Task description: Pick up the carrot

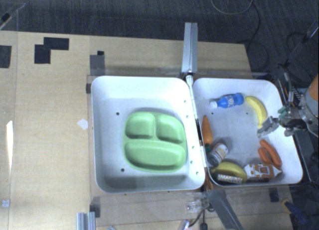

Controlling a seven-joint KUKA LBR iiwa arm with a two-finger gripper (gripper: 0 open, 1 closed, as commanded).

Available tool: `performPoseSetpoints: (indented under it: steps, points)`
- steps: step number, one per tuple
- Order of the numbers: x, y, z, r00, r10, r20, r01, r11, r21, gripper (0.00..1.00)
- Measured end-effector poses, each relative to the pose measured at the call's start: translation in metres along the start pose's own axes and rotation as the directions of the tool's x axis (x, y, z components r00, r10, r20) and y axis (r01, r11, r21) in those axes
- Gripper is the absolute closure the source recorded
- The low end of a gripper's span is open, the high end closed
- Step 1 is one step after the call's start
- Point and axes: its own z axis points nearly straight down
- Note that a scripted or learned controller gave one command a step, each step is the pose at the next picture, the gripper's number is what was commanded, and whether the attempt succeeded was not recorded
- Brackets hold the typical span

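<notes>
— Admittedly, the gripper [273, 124] is cut off at the frame's right edge; its state cannot be told.

— The carrot [207, 130], orange and tapered, is seen against the right bin's [234, 85] left wall.

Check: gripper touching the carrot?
Apart. The camera view shows the gripper at the right bin's right side, bare bin floor between it and the carrot by the left wall.
</notes>
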Motion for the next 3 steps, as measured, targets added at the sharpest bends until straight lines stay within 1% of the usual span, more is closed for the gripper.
performPoseSetpoints:
  steps: [1, 2, 3]
  points:
    - [-0.029, 0.027, -0.057, 0.999, 0.038, 0.001, -0.038, 0.999, -0.002, 0.00]
    - [0.030, 0.099, 0.012, 0.999, -0.040, 0.000, 0.040, 0.999, -0.001, 0.00]
    - [0.065, 0.070, 0.124, 0.996, 0.088, -0.001, -0.088, 0.996, -0.001, 0.00]
